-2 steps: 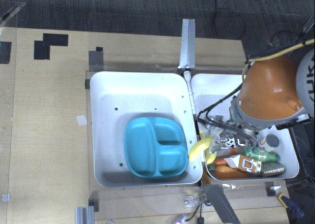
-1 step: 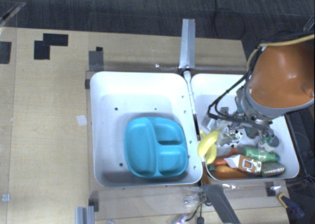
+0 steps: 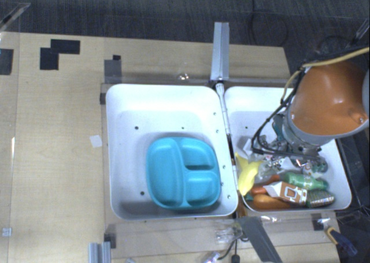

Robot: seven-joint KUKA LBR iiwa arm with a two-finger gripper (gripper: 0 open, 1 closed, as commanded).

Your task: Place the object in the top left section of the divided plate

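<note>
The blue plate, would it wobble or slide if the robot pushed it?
The plate probably wouldn't wobble: it looks wide, shallow and flat on the left bin. It would likely slide easily, since the bin floor looks smooth. It looks like stiff plastic, so it probably wouldn't bend.

A pale wooden bench point(image 3: 52, 158) fills most of the frame, from the left edge across to the right. Two shallow white bins sit directly on it, side by side: the left bin point(image 3: 124, 140) at the centre of the frame, the right bin point(image 3: 243, 106) touching it toward the right. A grey metal post point(image 3: 220, 51) stands at the top where the bins meet. Black square markers point(image 3: 58, 52) lie on the bench at upper left.
</note>
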